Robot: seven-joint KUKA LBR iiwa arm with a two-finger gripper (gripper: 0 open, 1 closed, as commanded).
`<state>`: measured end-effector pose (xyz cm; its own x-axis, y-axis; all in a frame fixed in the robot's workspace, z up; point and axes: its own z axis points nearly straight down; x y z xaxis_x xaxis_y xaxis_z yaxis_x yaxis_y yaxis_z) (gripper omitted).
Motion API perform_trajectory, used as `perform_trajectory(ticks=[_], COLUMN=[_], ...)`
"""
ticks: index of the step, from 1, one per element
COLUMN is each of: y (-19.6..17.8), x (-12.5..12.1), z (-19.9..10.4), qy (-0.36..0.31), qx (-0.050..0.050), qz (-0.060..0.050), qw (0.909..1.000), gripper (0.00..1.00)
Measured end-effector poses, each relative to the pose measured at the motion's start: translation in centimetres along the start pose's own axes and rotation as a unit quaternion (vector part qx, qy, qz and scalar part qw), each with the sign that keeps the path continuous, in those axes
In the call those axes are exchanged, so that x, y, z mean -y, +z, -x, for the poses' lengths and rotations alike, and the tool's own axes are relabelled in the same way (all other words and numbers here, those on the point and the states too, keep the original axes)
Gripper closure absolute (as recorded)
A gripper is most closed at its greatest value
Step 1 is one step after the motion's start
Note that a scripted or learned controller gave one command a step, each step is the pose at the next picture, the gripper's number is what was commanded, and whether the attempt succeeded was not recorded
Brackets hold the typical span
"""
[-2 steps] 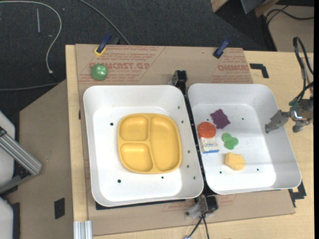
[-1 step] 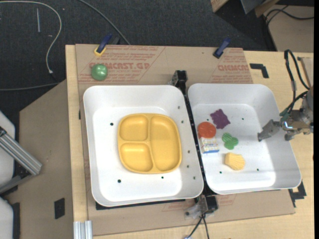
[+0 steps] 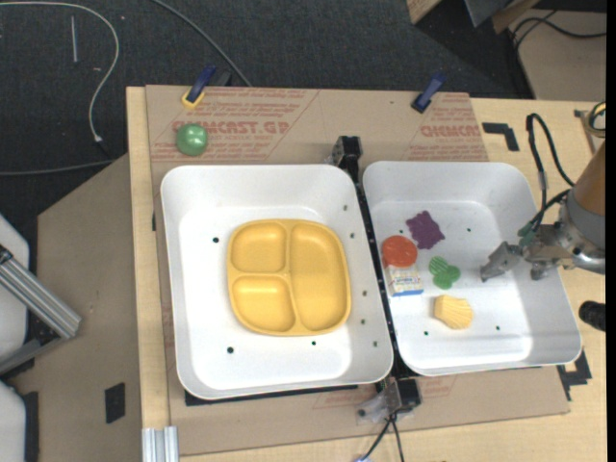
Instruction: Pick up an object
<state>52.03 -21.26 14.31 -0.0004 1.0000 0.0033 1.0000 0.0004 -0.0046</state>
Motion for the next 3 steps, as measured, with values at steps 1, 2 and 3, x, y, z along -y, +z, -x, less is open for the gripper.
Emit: perform_trajectory(ticks=[1,2,3], y=[5.3,3.9,-1.4], x=[0.0,-0.1,-0.9], z=[-0.1,0.0,0.8], qy=[0.0,0.0,0.0], qx=[0.0,0.001,0.003], qz=[-0.001,0.002,0.006], qw=[1.0,1.0,1.0], gripper=[0.0,1.0,1.0])
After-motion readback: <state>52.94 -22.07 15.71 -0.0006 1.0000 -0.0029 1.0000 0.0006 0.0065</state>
